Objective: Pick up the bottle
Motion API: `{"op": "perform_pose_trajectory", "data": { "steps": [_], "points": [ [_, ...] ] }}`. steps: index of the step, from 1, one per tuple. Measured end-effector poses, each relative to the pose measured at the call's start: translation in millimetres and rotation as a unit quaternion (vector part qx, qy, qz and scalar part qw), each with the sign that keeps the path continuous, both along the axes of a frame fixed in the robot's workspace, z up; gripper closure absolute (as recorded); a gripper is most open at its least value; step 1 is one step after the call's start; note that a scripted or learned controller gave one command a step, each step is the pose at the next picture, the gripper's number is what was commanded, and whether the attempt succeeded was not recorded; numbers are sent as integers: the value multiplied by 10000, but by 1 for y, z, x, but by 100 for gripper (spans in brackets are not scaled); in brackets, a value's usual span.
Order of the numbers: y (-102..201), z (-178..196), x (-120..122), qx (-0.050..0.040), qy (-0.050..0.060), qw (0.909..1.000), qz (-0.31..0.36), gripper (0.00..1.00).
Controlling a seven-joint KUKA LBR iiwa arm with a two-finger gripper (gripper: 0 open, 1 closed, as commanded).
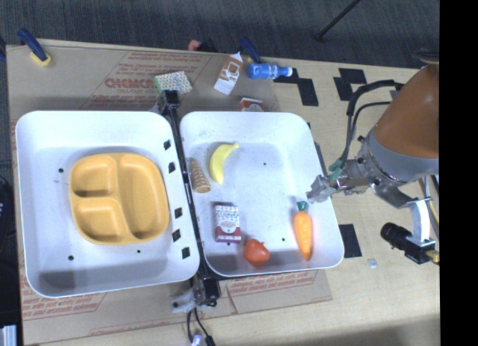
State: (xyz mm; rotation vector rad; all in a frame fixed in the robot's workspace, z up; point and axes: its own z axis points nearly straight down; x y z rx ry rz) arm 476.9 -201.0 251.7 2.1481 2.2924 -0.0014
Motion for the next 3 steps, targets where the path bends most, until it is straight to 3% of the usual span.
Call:
{"op": "perform_pose_trajectory", "data": {
  "steps": [1, 2, 3],
  "points": [
    [-10, -20, -1, 13, 21, 9953, -965, 100],
    [-3, -40, -1, 14, 15, 9966, 825, 100],
    [-10, -40, -1, 1, 1, 10000, -52, 100]
  ]
}}
